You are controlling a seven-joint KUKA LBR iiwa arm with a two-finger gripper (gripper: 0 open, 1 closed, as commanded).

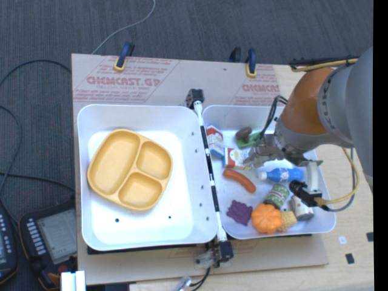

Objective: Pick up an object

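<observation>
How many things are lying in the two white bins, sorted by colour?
Yellow: 1, the divided tray in the left bin.
Orange: 2, the pumpkin and the hot dog.
Purple: 1, the grape bunch.
Blue: 1, the bottle.
Red and white: 2, the cartons.
Green: 2, the can and a green piece.
Total: 9 that I can make out; the arm covers part of the right bin.

The big grey arm (354, 105) comes in from the right side, with its orange band (303, 105) showing just above the wrist. It bends down low, and the hand (262, 153) at its tip points left and sits low in the right-hand bin
</observation>
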